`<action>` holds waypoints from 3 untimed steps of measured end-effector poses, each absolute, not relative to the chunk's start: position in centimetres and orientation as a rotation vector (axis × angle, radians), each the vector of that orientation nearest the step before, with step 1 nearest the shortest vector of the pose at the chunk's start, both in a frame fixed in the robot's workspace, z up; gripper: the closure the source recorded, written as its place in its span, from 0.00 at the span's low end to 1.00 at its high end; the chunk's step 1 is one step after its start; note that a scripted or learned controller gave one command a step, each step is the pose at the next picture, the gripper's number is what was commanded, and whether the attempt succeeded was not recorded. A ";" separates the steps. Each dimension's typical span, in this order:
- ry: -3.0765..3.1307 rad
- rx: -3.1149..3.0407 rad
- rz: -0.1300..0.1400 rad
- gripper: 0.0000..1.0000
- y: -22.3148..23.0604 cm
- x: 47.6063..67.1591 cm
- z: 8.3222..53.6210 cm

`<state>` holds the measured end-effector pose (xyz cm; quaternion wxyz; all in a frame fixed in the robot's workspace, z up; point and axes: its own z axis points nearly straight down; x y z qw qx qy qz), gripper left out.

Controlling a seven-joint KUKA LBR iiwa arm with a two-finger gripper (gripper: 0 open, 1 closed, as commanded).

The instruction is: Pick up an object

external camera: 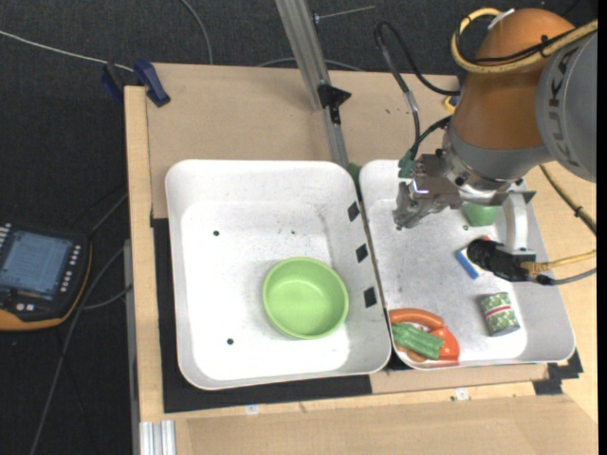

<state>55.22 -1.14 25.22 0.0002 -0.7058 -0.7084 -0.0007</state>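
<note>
Jaws hanging low over a bare patch of the right bin (417,273), pointing down, likely so as to drop onto a toy from above. Nothing seen between them. Cannot tell if wide or narrow: too dark and too small to make out.

A few loose things in the same bin, all apart from the jaws. Nearest easy pick, at a guess: blue stick (468,261), lying flat, below and to the right of the jaws in the view. Long side on a slant, top end aimed back up toward the jaws, other end aimed at the near right corner. Best gripped across the thin side, so maybe a small turn of the wrist needed first.

Green lump (481,213) just right of the jaws, half hidden under the arm (503,93), so hard to reach and hard to name. Small tin (500,313) farther down and right, past the stick. Orange dish (427,318) with green toy food (417,339) straight below the jaws, tucked against the near wall, awkward to get at there.

Green bowl (303,299) well off to the left of the jaws, in the left bin (190,197), mouth up, sitting flat. Low walls on both bins, likely to keep toys from sliding off the desk (237,112).
</note>
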 end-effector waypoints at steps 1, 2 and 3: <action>-2.226 -2.216 -0.002 1.00 4.1 53.3 25.6; -2.225 -2.217 -0.001 1.00 9.1 51.4 25.4; -2.222 -2.221 -0.001 0.00 8.9 51.5 25.4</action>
